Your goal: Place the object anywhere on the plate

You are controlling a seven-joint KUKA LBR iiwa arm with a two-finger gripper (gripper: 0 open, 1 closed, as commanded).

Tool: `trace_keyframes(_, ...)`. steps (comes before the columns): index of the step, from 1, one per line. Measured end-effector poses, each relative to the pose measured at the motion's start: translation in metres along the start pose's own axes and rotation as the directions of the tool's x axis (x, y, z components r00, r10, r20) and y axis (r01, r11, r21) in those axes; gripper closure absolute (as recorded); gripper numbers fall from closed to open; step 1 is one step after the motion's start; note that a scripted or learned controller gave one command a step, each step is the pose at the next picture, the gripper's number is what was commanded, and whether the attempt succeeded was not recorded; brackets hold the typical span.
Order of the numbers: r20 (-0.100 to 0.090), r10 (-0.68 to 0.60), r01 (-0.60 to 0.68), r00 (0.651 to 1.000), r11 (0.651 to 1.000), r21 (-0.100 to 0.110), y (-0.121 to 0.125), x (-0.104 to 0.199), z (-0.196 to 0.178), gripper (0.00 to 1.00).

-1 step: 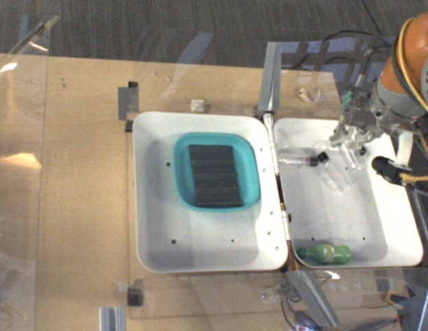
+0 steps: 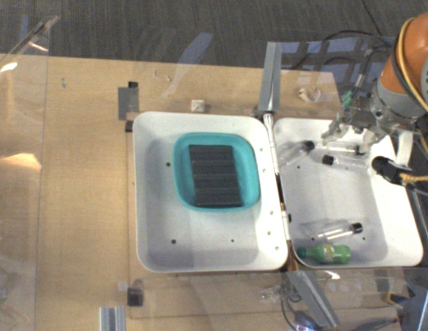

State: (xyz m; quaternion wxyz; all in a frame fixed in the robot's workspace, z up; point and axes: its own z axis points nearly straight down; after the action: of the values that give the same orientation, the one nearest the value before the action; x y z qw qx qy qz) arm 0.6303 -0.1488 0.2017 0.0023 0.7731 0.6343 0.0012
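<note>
In the camera view, two white bins are sitting side by side on the bench (image 2: 69, 185). The left bin (image 2: 155, 247) is carrying a teal plate (image 2: 250, 174) with a dark ribbed insert (image 2: 214, 176) lying in its well. The right bin (image 2: 386, 226) is holding the loose items: a green bottle (image 2: 328, 254) lying on its side at the near edge, and a clear tube with a dark cap (image 2: 335, 230) lying just behind it, both with their long axes running roughly left to right across the view. Which of the two is the task's object cannot be told. The arm (image 2: 414, 61) is reaching in at the upper right, and the pincer (image 2: 352, 140) is hanging over the far end of the right bin; whether it is open or closed cannot be told, and nothing is visibly held. Both items are lying toward the near side of the bin from the pincer, well apart from it, with the plate off to their left beyond the bins' shared wall. In the inspector's judgement, the grasp is not yet made.
</note>
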Motion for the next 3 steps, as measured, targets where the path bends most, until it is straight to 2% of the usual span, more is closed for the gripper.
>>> trace_keyframes(1, -0.001, 0.155, -0.155, 0.988, 0.988, -0.003, -0.072, -0.022, -0.122, 0.0)
trace_keyframes(2, 0.0, 0.259, -0.259, 0.966, 0.966, -0.001, -0.031, -0.043, -0.235, 0.0)
trace_keyframes(3, 0.001, 0.363, -0.363, 0.932, 0.932, 0.002, -0.022, -0.053, -0.234, 0.0)
